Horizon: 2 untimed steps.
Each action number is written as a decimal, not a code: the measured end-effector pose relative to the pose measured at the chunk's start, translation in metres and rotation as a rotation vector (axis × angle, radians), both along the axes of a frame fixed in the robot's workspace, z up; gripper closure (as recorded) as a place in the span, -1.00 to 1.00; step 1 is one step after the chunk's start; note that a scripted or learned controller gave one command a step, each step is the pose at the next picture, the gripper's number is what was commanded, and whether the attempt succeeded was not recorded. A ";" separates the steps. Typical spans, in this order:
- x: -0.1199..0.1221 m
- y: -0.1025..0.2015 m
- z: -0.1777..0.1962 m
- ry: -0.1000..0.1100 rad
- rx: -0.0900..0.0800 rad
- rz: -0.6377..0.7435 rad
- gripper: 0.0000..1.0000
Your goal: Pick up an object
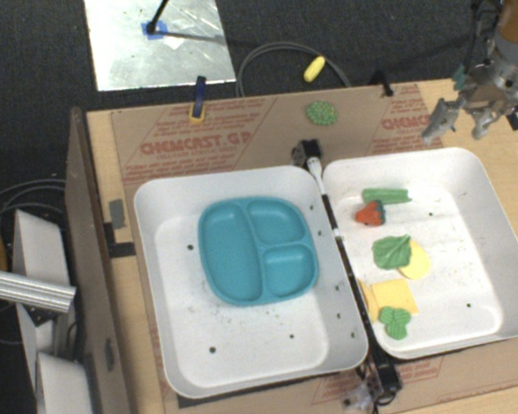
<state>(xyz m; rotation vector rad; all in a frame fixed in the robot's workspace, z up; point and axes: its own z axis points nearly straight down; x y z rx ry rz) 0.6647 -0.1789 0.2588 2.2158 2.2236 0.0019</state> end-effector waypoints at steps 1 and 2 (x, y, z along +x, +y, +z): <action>-0.097 0.021 -0.163 -0.003 0.000 0.001 -1.00; -0.051 0.075 -0.174 -0.003 0.002 0.007 -1.00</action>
